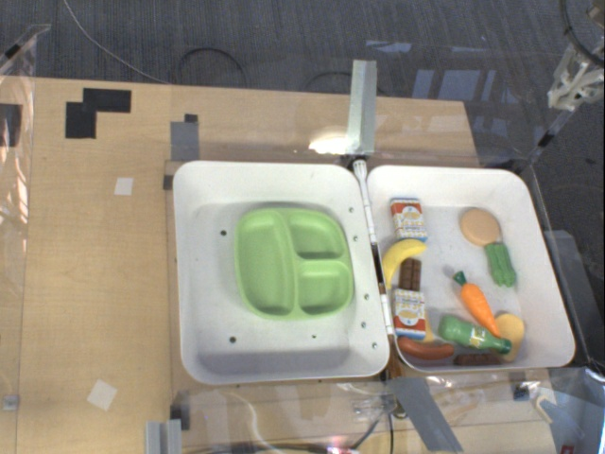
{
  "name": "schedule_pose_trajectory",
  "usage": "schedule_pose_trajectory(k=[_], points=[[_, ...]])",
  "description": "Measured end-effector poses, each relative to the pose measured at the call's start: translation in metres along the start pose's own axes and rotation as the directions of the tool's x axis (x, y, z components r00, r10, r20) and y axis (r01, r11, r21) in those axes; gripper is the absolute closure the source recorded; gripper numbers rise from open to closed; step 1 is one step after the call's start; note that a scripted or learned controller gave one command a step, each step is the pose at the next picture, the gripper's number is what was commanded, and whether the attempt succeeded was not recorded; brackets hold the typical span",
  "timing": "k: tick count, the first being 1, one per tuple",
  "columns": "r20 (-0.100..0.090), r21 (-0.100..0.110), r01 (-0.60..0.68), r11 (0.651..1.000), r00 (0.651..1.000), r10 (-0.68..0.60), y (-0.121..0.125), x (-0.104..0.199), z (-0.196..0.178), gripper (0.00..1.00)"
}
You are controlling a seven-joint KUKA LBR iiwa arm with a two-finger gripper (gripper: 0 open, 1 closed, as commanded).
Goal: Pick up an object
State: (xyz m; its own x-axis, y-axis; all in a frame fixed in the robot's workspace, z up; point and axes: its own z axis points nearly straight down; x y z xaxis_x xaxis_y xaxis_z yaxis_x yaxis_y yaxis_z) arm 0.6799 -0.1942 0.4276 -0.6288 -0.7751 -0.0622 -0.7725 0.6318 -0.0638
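The right bin (529,197) holds several toy foods. A red-and-white carton (407,219) lies at its upper left, with a banana (401,254), a brown bar (409,274) and a second carton (408,312) below it. A tan round disc (480,226), a green pickle (501,264) and a carrot (475,303) lie to the right. A green bottle (471,333) and a red sausage (425,351) rest along the front wall. My gripper (573,76) is a pale shape at the top right, well outside the bins and away from every object.
The left bin (203,329) holds a green divided plate (293,263). A metal post (362,107) stands behind the seam between the bins. Clear side panels rise at the bench's left and right edges.
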Motion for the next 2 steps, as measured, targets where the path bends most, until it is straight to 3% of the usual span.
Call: schedule_pose_trajectory(k=[1, 2], points=[[-0.023, -0.073, 0.456, 0.887, 0.889, -0.458, -0.001, 0.012, -0.046, 1.00], [0.003, -0.087, 0.690, 0.718, 0.721, -0.693, 0.014, 0.022, 0.066, 1.00]])
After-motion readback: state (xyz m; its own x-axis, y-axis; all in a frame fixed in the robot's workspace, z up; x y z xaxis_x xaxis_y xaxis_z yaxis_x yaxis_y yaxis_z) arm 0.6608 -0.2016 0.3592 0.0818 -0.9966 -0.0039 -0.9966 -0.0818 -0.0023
